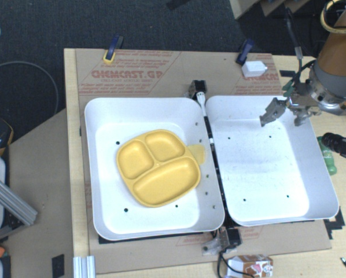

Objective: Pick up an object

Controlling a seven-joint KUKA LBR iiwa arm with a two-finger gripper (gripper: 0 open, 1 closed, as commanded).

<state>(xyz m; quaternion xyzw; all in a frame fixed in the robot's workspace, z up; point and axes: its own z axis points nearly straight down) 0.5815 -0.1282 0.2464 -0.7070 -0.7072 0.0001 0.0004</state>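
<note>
A yellow divided plate (pixel 158 167) with three compartments lies flat in the left bin (pixel 98 155), near its middle. My gripper (pixel 286 113) hangs over the far right corner of the right bin (pixel 312 196), well away from the plate. Its two fingers (pixel 271 112) are spread apart with nothing between them. The grey wrist and orange band rise toward the upper right.
A black divider strip (pixel 208 133) runs between the two bins. A small white block (pixel 254 69) and blue clamps (pixel 112 48) sit on the cardboard behind the bins. A green object (pixel 329 155) lies beyond the right bin's right rim.
</note>
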